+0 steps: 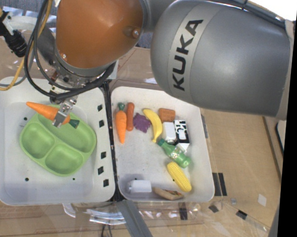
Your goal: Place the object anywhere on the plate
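Pincer: the pincer point(61, 120) hangs low over the far part of the left bin point(6, 178), right at the thick end of the carrot. I cannot tell whether it is released or clenched.
Carrot: the carrot point(42, 109) lies on its side along the far rim of the plate, with its pointed end to the left and its green top to the right of the pincer. I cannot tell whether it rests on the rim or on the bin floor just behind it.
Plate: the green plate point(37, 141) has three hollows and sits askew in the middle of the left bin.
Arm: the grey arm point(221, 49) with its orange band point(95, 23) looms over the far side of both bins.
Right bin: the right bin point(134, 160) holds the other things.
Far row: a second carrot point(120, 126) lies at the left, with a reddish-brown stick point(130, 116) just beside it. To their right come purple grapes point(141, 122), a banana point(153, 124) and a brown block point(166, 114).
Middle: a black-and-white box point(181, 129) lies near the right wall. A green bottle point(175, 153) lies slanted just nearer than the box.
Near part: a corn cob point(179, 177) lies nearer than the bottle. A white block point(140, 186) and a tan piece point(166, 194) lie by the near wall.
Table: the pale wooden table point(239, 144) carries both bins side by side.
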### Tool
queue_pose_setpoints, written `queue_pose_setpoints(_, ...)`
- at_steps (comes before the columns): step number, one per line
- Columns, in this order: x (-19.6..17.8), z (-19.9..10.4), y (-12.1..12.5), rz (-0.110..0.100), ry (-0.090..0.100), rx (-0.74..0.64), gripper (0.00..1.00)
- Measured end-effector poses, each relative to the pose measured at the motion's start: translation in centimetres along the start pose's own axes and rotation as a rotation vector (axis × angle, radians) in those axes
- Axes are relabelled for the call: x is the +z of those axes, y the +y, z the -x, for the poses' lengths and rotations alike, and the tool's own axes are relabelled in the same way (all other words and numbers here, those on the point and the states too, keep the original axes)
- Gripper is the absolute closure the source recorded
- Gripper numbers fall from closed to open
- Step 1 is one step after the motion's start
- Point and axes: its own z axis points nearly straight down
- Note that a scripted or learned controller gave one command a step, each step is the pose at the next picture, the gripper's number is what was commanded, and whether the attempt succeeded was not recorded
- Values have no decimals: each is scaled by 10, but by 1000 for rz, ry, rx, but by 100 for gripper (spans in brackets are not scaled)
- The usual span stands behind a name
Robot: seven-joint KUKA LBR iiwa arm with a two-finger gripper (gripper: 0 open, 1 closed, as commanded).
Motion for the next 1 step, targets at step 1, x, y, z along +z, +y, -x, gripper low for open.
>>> queue_pose_setpoints(1, -39, 4, 58, -2, 5, -80, 100)
